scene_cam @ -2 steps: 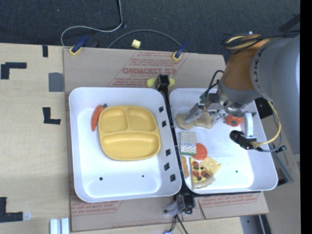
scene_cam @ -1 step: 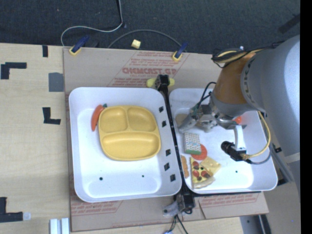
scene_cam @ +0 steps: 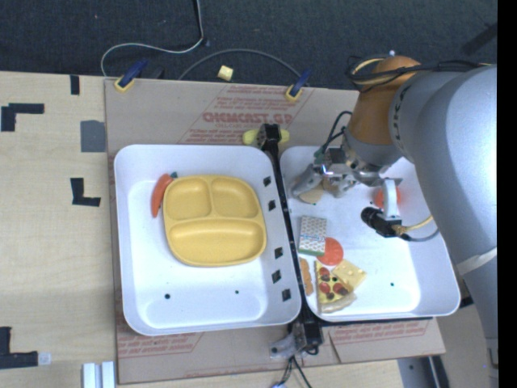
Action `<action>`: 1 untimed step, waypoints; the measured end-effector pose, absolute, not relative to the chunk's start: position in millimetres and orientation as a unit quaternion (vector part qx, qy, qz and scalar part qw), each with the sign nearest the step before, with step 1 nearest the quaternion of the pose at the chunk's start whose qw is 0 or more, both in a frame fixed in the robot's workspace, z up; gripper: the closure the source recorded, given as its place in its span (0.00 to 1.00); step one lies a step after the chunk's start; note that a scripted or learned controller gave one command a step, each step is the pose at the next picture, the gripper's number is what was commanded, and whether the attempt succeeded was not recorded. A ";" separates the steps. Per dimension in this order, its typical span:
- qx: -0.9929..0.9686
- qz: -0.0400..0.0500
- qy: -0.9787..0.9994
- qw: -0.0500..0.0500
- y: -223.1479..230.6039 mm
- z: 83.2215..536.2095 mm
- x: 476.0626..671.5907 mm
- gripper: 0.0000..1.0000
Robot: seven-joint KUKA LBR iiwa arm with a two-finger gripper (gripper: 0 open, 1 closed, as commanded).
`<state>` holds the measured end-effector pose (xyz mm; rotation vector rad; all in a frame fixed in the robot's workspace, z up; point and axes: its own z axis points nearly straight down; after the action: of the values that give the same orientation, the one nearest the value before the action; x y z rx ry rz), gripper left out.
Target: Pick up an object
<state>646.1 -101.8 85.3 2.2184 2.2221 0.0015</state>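
Arm: we see the grey arm (scene_cam: 452,136) reaching in from the right, its orange band (scene_cam: 373,120) above the wrist, over the far part of the right bin.

Jaws: we place the gripper (scene_cam: 323,183) low over the far left corner of the right bin; metal parts crowd that spot, and we cannot tell whether the jaws stand wide or narrow, nor whether anything sits between them.

Right bin: we find the right bin (scene_cam: 420,289) carrying a small cluster of toy food along its left side, near the divider between the bins.

Objects to pick: we note a patterned green-and-white block (scene_cam: 313,233), just nearer than the gripper and apart from it; a red round piece (scene_cam: 331,252) touching the block's near corner; a pizza slice (scene_cam: 338,284) nearer still; and a thin orange strip (scene_cam: 306,275) beside the slice, by the bin wall.

Left bin: we see the left bin (scene_cam: 202,305) holding a yellow divided plate (scene_cam: 215,220) with three compartments, and an orange carrot (scene_cam: 160,194) lying just beside the plate's left edge.

Desk: we see the wooden desk (scene_cam: 48,241) under a cardboard sheet (scene_cam: 234,111) on which both bins rest, with blue clamps (scene_cam: 129,78) on the sheet's far edge.
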 end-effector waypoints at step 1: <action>0.706 -0.002 0.708 -0.002 -97.9 84.7 668.1 0.00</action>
<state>668.1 -97.9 84.7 2.2220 2.2260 -0.0071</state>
